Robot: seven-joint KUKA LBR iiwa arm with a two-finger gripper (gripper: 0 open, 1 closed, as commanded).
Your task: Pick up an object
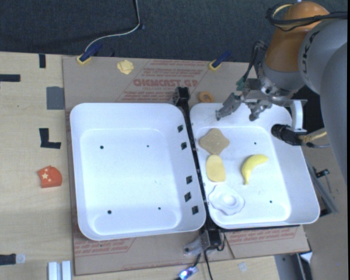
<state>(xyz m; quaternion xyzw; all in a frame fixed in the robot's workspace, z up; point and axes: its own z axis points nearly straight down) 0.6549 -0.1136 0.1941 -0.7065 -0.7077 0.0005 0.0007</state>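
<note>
The right bin (pixel 280 214) holds a tan bread slice (pixel 214 141), a pale yellow oval piece (pixel 215 168), a yellow banana (pixel 253 166) and a white crumpled item (pixel 226 201). My gripper (pixel 241 111) hangs over the bin's far edge, above and to the right of the bread slice. Its two grey fingers (pixel 226 109) are spread apart, open, with nothing between them. The banana lies nearer the front than the gripper, well apart from it.
The left bin (pixel 81 121) sits beside the right one, with a black hinge strip (pixel 188 150) between them. On the bench lie a red toy (pixel 50 177) at the left, a small yellow piece (pixel 125 67) behind the bins, and a tan ring (pixel 205 97).
</note>
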